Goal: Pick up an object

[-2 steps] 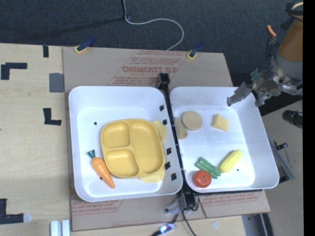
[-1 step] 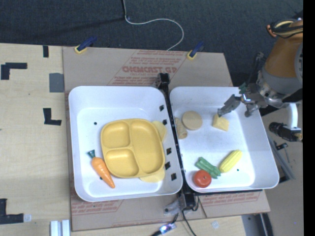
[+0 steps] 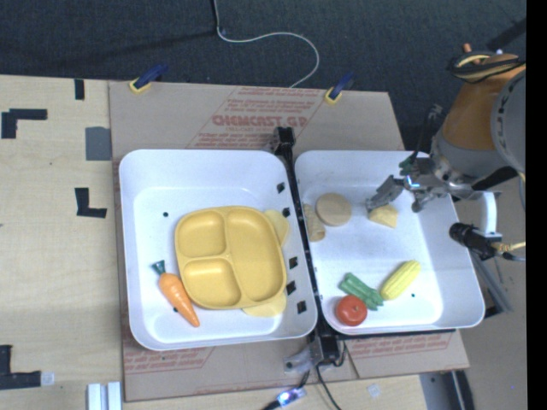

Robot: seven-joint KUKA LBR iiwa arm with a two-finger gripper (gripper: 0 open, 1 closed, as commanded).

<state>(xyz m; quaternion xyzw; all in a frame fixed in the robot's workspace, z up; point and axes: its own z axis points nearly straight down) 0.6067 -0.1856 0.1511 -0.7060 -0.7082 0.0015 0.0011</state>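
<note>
The gripper (image 3: 402,190) is hung low over the right bin (image 3: 444,306), jaws spread apart with nothing held.

A yellow cheese wedge (image 3: 385,217) is seen just under the jaws, and a round bun (image 3: 333,209) lies near it. The corn (image 3: 400,279) and tomato (image 3: 350,311) are kept well apart from it. The small wedge could be pushed away or missed if the jaws are closed off to 1 side.
</note>
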